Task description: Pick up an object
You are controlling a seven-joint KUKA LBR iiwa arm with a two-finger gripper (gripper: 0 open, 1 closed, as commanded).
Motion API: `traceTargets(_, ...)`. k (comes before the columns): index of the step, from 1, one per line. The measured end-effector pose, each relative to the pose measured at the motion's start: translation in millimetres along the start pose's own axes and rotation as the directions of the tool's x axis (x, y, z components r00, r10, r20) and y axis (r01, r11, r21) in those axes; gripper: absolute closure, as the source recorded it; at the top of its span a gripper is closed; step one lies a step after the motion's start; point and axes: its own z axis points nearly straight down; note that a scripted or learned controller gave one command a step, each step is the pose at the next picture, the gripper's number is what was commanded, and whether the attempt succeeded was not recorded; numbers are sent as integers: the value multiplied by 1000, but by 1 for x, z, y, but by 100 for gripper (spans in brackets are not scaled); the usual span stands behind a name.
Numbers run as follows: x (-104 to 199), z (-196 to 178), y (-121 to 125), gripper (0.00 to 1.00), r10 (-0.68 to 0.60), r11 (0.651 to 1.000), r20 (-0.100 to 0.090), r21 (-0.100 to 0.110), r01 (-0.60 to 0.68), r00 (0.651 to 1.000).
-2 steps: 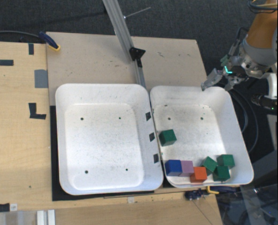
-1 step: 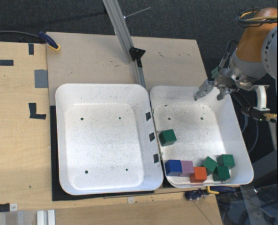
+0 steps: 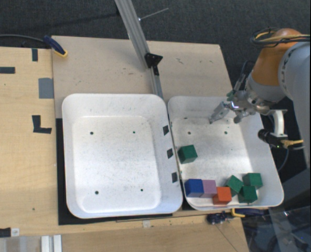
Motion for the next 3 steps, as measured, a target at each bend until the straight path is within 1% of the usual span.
traceTargets(1,1,35,-1,0,0,1000,1,-3,0,1000)
traceTargets(2,2,22,0,100,-2,1000,1,-7,2,1000)
traceTargets(3,-1,-21,-1,100,1,1000,1,-12,-1,1000)
